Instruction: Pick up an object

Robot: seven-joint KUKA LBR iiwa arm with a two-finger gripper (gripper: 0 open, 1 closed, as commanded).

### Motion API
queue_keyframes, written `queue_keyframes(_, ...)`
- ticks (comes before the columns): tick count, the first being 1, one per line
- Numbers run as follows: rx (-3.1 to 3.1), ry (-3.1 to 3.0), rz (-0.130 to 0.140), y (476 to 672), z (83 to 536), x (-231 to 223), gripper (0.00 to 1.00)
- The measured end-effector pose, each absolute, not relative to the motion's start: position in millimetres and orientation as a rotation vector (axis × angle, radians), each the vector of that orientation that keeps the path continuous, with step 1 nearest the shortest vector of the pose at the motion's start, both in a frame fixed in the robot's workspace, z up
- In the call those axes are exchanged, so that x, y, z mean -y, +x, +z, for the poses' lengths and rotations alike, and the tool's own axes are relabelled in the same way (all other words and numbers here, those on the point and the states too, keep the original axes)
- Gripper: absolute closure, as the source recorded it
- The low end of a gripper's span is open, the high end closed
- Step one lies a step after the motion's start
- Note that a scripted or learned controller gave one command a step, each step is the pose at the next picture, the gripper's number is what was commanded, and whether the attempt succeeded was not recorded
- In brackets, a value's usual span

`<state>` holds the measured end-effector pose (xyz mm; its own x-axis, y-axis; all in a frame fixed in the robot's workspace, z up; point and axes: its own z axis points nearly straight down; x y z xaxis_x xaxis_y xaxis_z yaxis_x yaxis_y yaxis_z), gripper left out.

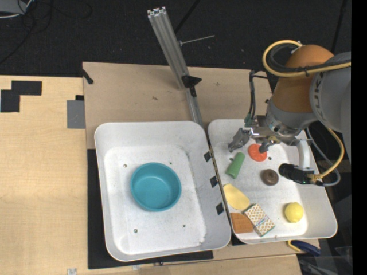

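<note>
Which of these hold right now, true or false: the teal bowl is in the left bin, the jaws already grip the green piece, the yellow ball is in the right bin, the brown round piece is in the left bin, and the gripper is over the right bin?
1. The teal bowl sits in the left bin. True.
2. The jaws grip the green piece. False: it lies on the bin floor, below the gripper, with nothing between the jaws.
3. The yellow ball is in the right bin. True.
4. The brown round piece is in the left bin. False: it is in the right bin.
5. The gripper is over the right bin. True.
</note>
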<state>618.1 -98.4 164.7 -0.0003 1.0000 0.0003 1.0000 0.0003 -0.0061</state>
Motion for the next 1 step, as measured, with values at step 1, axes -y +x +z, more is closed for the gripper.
queue_keyframes(1,2.220,-2.218,0.004,612.5,120.1,94.0,0.00)
